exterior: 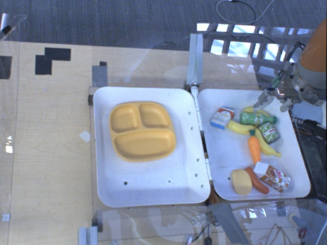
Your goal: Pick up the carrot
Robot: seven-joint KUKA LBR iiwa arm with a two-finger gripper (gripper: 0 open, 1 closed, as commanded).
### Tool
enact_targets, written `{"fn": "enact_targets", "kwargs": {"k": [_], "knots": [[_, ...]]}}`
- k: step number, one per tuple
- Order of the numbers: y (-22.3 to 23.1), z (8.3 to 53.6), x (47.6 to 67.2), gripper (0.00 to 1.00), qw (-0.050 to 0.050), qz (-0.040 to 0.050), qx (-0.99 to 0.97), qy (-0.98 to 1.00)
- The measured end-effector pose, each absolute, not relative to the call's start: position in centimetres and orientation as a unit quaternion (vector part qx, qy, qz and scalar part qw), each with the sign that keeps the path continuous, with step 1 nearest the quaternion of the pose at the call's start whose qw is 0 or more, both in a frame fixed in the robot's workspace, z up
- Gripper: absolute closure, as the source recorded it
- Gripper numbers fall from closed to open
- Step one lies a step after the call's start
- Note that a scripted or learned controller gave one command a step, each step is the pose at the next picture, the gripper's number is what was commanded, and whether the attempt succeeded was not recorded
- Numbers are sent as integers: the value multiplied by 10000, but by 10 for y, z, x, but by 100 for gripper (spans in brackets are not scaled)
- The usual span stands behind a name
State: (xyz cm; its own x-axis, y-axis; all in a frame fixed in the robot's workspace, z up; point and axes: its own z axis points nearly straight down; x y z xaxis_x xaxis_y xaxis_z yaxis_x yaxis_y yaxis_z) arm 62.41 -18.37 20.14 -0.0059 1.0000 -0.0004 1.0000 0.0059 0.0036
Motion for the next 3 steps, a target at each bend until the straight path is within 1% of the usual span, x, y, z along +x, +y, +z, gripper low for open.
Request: {"fn": "enact_targets", "kwargs": {"k": [1, 2, 3], "knots": [[-184, 89, 607, 0, 60, 22, 4781, 8783], [-183, 104, 611, 100, 127, 52, 4776, 8785], [-183, 103, 611, 0, 118, 48, 4776, 8785]]}}
